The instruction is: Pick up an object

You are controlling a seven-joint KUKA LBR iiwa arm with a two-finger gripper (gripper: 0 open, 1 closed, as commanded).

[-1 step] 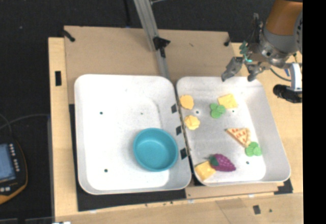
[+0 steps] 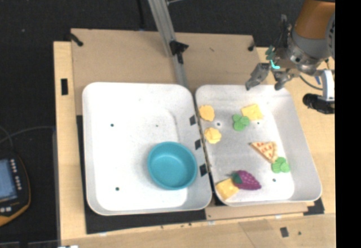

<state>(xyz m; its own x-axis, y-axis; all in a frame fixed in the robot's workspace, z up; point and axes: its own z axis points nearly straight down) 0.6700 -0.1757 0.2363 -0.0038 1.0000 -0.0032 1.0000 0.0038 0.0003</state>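
Toys lie scattered in the right bin, small plastic food pieces on its white floor. Nearest the left wall sit two yellow lumps: one higher, one just below it. A yellow block lies toward the far wall, and a green leafy piece sits just beside it. A pizza slice, orange with red dots, lies right of the middle, with a second green piece just below it. At the near wall a purple grape bunch touches a yellow wedge.

The hand hangs above the far rim of the right bin, its two dark fingers spread wide with nothing between them, well apart from every toy. Above it rises the grey wrist and the orange band of the arm.

The left bin holds a blue bowl, upright, toward its near right corner; its floor shows a few dark specks. The two bins touch along their inner walls.

Both bins rest on a tan worktop, with a brown board under their far side. A grey metal pole slants up from the board's middle. Around the worktop the floor is black, and a handheld screen unit lies at the left edge.
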